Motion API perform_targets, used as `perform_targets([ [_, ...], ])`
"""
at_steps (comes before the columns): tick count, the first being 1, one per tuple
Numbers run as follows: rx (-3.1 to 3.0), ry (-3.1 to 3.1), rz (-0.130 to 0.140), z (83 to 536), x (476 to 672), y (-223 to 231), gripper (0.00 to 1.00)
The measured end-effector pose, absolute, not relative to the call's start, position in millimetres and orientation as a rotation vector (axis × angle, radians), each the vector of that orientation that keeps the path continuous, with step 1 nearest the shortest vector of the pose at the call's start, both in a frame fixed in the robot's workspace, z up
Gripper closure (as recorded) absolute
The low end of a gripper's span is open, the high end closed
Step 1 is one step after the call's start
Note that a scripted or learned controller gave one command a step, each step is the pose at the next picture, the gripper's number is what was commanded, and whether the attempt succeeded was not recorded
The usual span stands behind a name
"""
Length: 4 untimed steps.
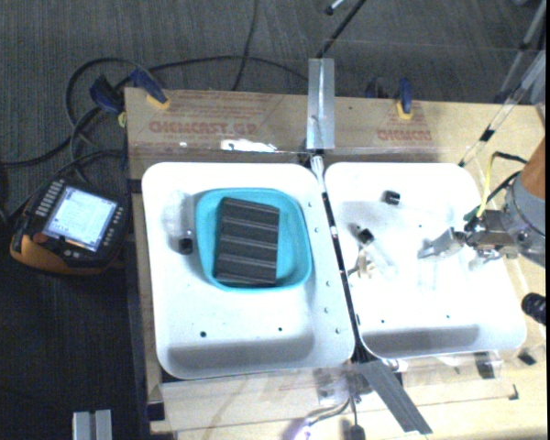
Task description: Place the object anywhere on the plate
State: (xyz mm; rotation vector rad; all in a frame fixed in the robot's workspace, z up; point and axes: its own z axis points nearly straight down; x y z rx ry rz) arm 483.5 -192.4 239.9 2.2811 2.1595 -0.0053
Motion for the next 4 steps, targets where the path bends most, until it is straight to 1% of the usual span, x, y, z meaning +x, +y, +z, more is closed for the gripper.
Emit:
perform_targets([
  [3, 2.281, 2.159, -0.005, 239.9, 483.5, -192.4, 0.0],
  [4, 2.649, 1.696, -0.006, 165.2, 482.8, -161.8, 0.0],
])
